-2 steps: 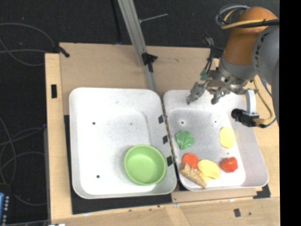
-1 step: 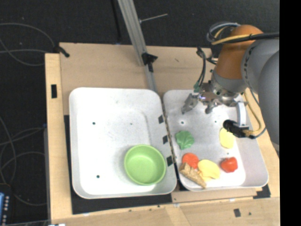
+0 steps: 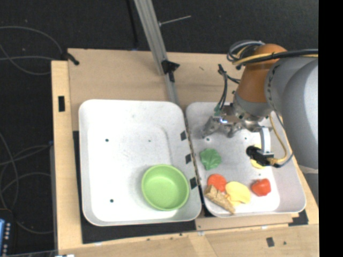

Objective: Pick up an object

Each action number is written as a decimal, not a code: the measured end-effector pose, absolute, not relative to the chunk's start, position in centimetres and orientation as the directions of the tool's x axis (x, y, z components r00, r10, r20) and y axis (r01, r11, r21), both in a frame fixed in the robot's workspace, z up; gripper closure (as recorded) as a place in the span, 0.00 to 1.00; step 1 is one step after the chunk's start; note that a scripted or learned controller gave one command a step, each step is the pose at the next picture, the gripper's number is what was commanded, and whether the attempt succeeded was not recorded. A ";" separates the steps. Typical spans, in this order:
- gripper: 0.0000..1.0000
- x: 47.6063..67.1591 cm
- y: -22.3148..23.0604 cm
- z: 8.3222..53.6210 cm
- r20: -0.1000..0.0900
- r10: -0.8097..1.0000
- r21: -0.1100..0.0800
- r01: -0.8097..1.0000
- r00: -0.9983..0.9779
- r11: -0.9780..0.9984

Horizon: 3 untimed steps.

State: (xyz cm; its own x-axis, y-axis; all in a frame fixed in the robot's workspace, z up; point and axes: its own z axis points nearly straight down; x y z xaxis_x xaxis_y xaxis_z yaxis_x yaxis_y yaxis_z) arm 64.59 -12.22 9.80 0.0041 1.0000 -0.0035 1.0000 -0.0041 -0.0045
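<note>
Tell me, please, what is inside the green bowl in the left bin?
The green bowl stands in the left bin and its visible inside is bare green. The food-like pieces lie in the right bin. What is beneath the bowl is covered.

counter [image 3: 118, 79]: light wood | floor [image 3: 32, 15]: dark carpet, thin cables [image 3: 21, 42] | metal pole [image 3: 153, 33] slanting up-left of end effector [image 3: 221, 126]

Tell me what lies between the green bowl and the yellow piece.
In the camera view, between green bowl and yellow piece: the bins' adjoining rims, an orange piece, a tan piece.
</note>
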 end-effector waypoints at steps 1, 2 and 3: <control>1.00 64.8 -12.2 11.3 -0.001 1.000 0.004 1.000 0.007 -0.007; 1.00 65.0 -12.4 15.7 0.001 1.000 0.006 1.000 0.008 -0.008; 1.00 64.8 -11.6 21.6 0.000 1.000 0.008 1.000 -0.004 0.004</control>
